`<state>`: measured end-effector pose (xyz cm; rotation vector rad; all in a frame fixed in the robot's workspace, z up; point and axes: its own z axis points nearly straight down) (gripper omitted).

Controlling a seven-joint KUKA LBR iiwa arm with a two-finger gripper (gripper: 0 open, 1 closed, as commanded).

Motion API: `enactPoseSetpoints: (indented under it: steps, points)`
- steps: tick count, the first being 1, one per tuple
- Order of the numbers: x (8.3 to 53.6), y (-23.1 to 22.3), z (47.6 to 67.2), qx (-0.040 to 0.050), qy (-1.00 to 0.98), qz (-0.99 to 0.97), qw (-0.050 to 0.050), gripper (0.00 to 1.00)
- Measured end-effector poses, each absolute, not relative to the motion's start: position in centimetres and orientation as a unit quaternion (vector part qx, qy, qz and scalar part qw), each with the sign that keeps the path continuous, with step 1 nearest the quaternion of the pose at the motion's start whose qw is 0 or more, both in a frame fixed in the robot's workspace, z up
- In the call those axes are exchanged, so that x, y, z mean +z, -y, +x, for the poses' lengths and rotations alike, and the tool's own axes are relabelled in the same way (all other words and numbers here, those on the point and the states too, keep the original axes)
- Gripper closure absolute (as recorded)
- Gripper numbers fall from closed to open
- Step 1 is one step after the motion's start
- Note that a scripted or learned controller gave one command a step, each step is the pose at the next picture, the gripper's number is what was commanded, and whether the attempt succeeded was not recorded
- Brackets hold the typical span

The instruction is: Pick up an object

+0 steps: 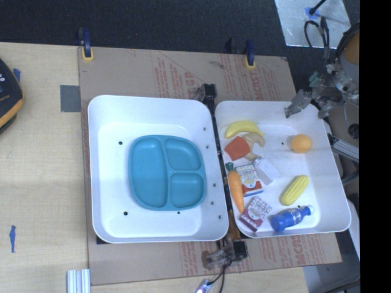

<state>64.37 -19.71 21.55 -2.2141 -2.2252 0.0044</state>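
The right bin (327,191) holds several small items: a yellow banana (243,127), an orange ball (300,143), a corn cob (294,190), a carrot (236,191), a blue bottle (289,218), a red wedge (237,148) and snack packets (256,209). My gripper (306,110) hangs over the bin's far right corner, above and just right of the orange ball, apart from it. Its fingers are spread open with nothing between them.
The left bin (107,163) holds a blue divided plate (167,171). Both bins rest on a cardboard sheet (153,72) clamped at its far edge. A dark device (7,93) sits at the bench's left edge.
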Motion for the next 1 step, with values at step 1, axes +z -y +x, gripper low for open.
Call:
enactPoseSetpoints:
  steps: [1]
  points:
    - [19.06, 21.23, 56.35, 0.0021, 0.709, -0.705, 0.001, 0.00]
